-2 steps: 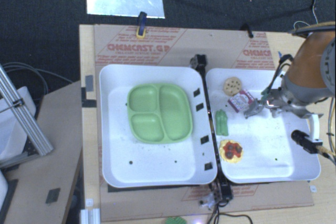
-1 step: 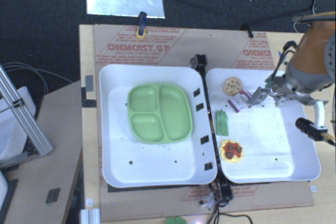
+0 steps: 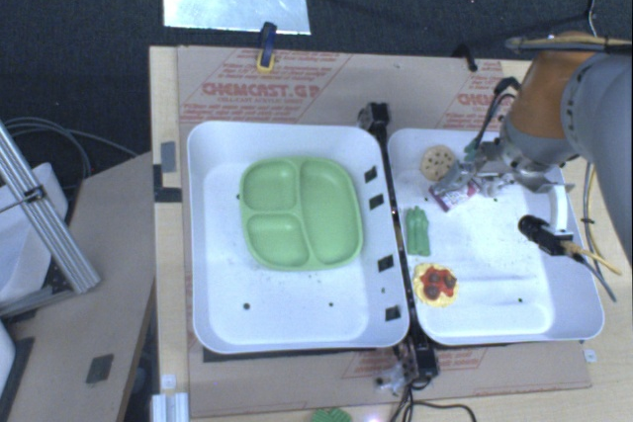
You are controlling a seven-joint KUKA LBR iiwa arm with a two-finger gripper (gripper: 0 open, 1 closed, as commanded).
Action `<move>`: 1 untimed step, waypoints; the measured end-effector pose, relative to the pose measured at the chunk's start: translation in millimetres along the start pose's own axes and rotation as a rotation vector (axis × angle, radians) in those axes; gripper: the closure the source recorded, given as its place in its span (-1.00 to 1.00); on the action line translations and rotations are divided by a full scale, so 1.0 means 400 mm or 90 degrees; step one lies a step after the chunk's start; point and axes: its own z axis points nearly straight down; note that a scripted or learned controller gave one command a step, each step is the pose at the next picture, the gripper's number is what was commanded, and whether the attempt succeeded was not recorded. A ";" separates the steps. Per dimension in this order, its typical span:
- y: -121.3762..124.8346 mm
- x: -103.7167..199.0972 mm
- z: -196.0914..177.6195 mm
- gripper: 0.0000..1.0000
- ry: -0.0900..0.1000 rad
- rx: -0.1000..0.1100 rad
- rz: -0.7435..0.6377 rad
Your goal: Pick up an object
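Right now the claw [image 3: 458,184] is hanging low in the right bin [image 3: 504,306], near its 11 o'clock corner — open or closed, I cannot tell. A small pink piece [image 3: 446,201] is lying right at its tip, toward 7 o'clock — gripped or merely touched is unclear. The cookie [image 3: 436,160] is sitting just beside, at the claw's 11 o'clock.

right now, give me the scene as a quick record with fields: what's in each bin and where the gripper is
left bin: green divided plate, about centred
right bin: cookie in the far left corner; green piece along the left wall; yellow-and-red piece nearer the front
gripper: low over the right bin's far part, just right of the cookie
at gripper tip: small pinkish item; whether it is gripped is unclear
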 end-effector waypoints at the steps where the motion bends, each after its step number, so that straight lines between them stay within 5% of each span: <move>1: 0.096 0.007 -0.011 -1.00 -0.001 -0.004 0.000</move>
